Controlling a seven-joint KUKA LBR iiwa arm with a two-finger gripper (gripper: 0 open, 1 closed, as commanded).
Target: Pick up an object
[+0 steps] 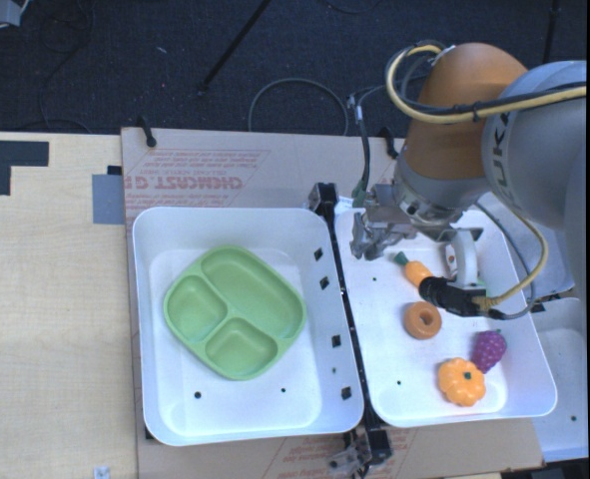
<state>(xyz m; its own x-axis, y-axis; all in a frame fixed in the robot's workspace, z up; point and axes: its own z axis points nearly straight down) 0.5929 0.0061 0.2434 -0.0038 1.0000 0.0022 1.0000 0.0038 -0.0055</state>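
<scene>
Gripper (pixel 372 239) poised at right bin (pixel 534 399) far-left corner, finger state unclear, cannot tell. Nearest target carrot (pixel 412 269) toward far edge; donut (pixel 423 320) mid-bin. Best to centre over carrot before descending.

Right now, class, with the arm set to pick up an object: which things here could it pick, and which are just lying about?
Pickable:
brown toy doughnut
purple toy grape bunch
orange toy pumpkin
orange toy carrot

Lying about:
green divided plastic plate
two white bins

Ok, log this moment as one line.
gripper above right bin's far-left corner | grasp unclear | carrot, donut, grapes, pumpkin in bin | green plate in left bin
</scene>
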